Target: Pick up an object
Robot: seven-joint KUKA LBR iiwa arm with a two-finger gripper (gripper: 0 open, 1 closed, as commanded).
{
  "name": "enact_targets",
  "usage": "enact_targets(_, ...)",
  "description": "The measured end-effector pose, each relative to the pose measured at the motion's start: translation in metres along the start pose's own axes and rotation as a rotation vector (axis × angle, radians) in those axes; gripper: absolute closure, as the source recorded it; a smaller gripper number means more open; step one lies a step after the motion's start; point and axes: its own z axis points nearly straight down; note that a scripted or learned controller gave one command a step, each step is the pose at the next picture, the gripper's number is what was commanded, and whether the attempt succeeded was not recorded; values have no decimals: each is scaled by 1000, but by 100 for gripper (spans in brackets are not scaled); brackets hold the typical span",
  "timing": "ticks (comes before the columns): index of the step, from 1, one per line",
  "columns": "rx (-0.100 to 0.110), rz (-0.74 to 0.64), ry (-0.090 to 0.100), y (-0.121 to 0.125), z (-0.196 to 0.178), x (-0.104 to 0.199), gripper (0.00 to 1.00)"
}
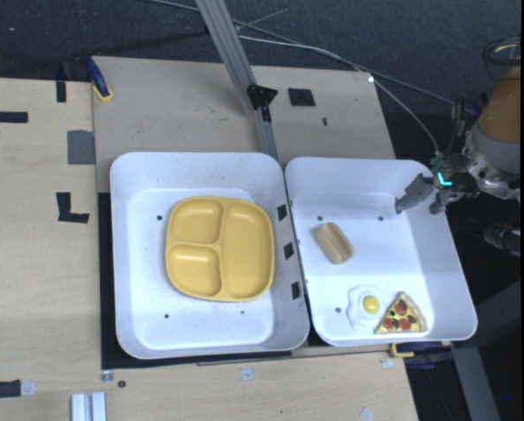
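Two shallow white bins (pixel 201 169) fill the frame's centre; the grey claw (pixel 417 196) hovers at right, fingers spread, above a tan bread roll (pixel 333 242).

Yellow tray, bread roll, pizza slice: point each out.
Yellow tray (pixel 219 248), camera view, on the middle divider.
Bread roll (pixel 333 242), camera view, on the middle of its top.
Pizza slice (pixel 402 316), camera view, on the topped face.
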Motion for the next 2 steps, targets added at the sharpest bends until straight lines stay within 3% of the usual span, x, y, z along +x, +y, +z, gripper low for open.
enact_targets(1, -4, -1, -1, 1, -2, 0, 0)
enact_targets(2, 0, 0, -1, 1, 45, -7, 0)
